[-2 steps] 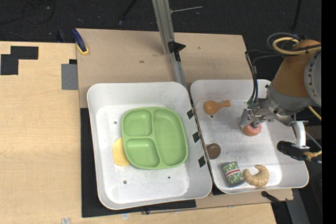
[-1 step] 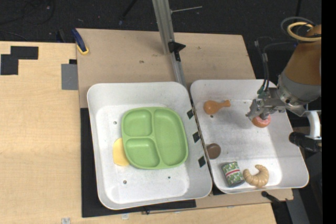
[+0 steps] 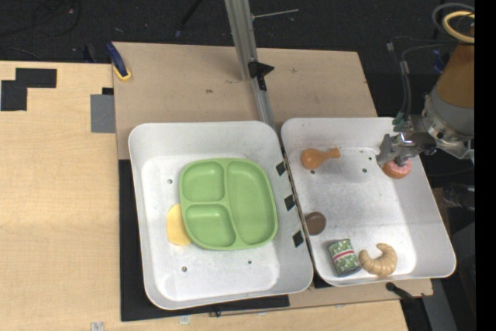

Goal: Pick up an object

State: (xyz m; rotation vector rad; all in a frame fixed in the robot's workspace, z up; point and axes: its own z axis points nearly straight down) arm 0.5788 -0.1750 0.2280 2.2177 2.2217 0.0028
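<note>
My gripper (image 3: 397, 153) hangs over the far right side of the right bin (image 3: 364, 132). A small pink and red round object (image 3: 398, 168) lies directly under it, touching or nearly touching its tip; I cannot tell if it is gripped. Elsewhere in that bin lie an orange drumstick-shaped toy (image 3: 318, 158) at the back left, a brown round piece (image 3: 315, 223) by the left wall, a green can (image 3: 342, 256) and a tan croissant (image 3: 380, 260) at the front.
The left bin (image 3: 155, 167) holds a green divided plate (image 3: 229, 202) with a yellow object (image 3: 177, 226) partly under its left edge. A metal post (image 3: 242, 35) stands behind the bins. Black clips line the seam between the bins.
</note>
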